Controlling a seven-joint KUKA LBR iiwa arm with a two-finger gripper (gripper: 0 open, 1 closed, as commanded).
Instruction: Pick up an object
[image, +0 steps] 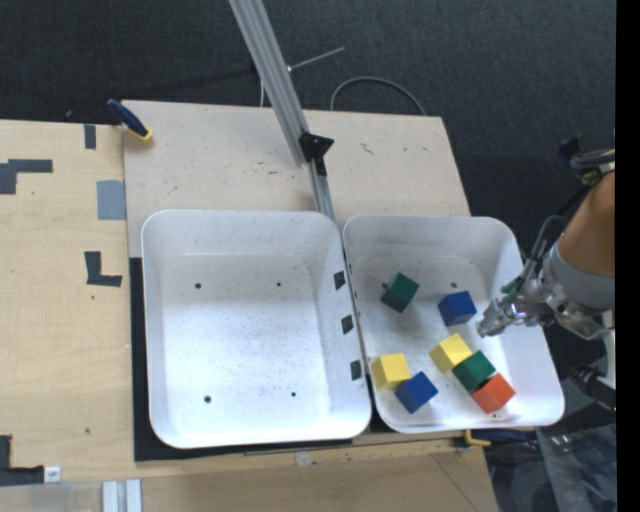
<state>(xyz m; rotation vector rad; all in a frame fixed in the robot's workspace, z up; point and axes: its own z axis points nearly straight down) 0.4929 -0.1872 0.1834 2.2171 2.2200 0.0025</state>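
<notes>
Your gripper, whose state I cannot tell, hovers at the right bin's wall near the blue cube; descending here risks striking that wall.

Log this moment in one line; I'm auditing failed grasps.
pincer over right bin, near blue cube | nothing visibly held | six cubes in bin

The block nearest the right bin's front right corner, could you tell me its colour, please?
Orange-red block, seen in the camera view.
</notes>
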